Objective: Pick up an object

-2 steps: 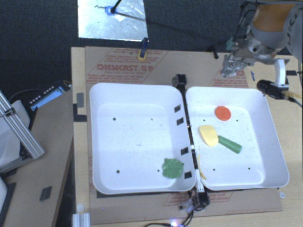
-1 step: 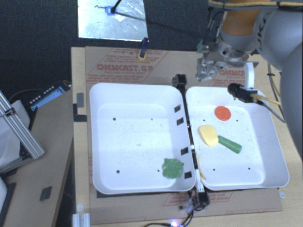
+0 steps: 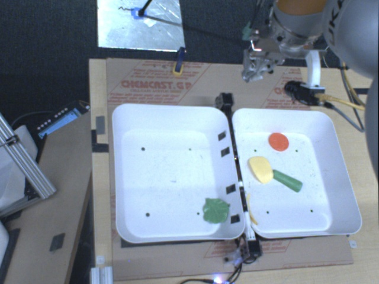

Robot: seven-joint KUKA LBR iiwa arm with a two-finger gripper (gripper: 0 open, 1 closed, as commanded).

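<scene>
Hanging high over the far edge of the brown printed cardboard sheet (image 3: 155,83), the claw (image 3: 256,71) sits behind the back rim of the right shallow white plastic bin (image 3: 308,215), well apart from everything in it. Whether the claw is released or clenched cannot be told from this slanted view; it appears as a small metallic cluster under the grey arm with its orange band (image 3: 299,0), which enters from the upper right.

Three things lie in the right bin. A flat orange-red round disc (image 3: 279,141) rests towards the back, alone on the white floor. Nearer the front, a pale yellow rounded piece (image 3: 260,169) lies just beside the bin's left wall. A dark green stubby rod (image 3: 288,181) touches its right side and slants away towards the front right.

In the left shallow white plastic bin (image 3: 166,176), a green crumpled leaf-shaped piece (image 3: 216,210) lies in the front right corner, close to the wall shared with the other bin. Small black clips (image 3: 225,152) sit along the seam where the two bins meet.

Both bins rest side by side on the cardboard, which lies on the pale wooden surface (image 3: 59,218). Beyond the cardboard, a shiny silver square sheet (image 3: 140,16) lies on dark cloth.
</scene>
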